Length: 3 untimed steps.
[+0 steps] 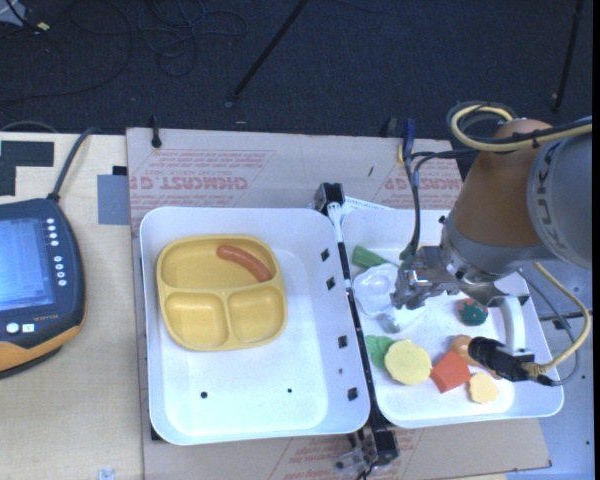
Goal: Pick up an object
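Several small toy foods lie in the right bin (540,408), any of which would serve: a yellow round piece (409,362), a red block (450,372), a pale yellow lump (483,389), an orange piece (462,346), a teal ball (472,315), a green piece (370,257) near the divider and a second green one (379,348) touching the yellow round. A clear, glossy item (373,288) sits beside the gripper (410,293); what it is I cannot tell. In my judgement all are light, hollow plastic, stiff enough to squeeze, smooth and inclined to slip or roll. The red block looks the safest hold, taken across its flat sides; the ball and the round piece would need the fingers centred. The gripper hangs low over the middle of this bin, just left of the teal ball, and whether it is parted or closed cannot be made out from here; nothing is seen held. The bin floor is smooth white and shallow-walled, so a nudged piece may slide. The pieces at the front are crowded, some touching. The left bin (180,388) bears a yellow tray (195,318) with a sausage (245,260) in its rear compartment. Both bins rest on cardboard (210,173); a pendant (20,278) lies at the far left, and cables (415,198) run about the arm.
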### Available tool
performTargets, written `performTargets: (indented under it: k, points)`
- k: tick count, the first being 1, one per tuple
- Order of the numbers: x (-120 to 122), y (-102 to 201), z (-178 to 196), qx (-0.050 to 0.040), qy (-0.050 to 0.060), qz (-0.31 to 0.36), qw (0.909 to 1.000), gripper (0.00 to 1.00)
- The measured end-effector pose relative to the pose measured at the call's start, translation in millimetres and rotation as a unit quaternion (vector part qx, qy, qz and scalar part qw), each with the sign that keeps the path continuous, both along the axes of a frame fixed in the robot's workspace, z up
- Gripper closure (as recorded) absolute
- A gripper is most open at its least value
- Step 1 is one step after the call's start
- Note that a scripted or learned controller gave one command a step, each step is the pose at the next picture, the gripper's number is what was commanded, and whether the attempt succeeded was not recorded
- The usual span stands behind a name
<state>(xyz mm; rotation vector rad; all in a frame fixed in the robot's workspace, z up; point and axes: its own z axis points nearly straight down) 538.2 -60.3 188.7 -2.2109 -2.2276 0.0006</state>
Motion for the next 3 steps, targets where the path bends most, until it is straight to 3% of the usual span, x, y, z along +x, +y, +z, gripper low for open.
performTargets:
  k: [1,2,3]
  points:
    - [5.5,79.4,5.7,-0.0005,0.003,0.000,1.0000,1.00]
    - [-53.1,83.8,112.1,-0.0007,0.000,-0.004,1.0000,1.00]
    - [-51.0,142.4,155.4,-0.0010,-0.001,-0.003,1.0000,1.00]
